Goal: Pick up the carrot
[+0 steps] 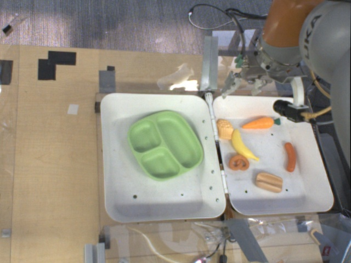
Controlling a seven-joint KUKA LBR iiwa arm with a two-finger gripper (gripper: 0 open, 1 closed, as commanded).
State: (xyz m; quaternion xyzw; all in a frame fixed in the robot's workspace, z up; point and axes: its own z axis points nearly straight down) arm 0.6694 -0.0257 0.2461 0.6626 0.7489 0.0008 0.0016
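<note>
Lying in the right bin [321, 193], near its far edge, the carrot [258, 124] is a short orange cone with a small green stub at its thick end, which points right; the tip points left toward a pale, ridged piece of food [224, 129] by the divider. It rests flat on the white floor, apart from the banana [242, 145] just below it and well apart from the sausage [290, 156], the bread roll [269, 182] and the small reddish-brown ring [238, 162].

Up behind the bin's far rim hangs the gripper [242, 85], its two thin fingers spread fairly wide with nothing between them and touching nothing. It sits above and slightly left of the carrot, clear of it.

From the upper right the grey arm [329, 37] comes in, its orange band [288, 15] bending down toward the wrist, cables looping around it.

Over in the left bin [115, 201] sits a green divided plate [165, 144].
</note>
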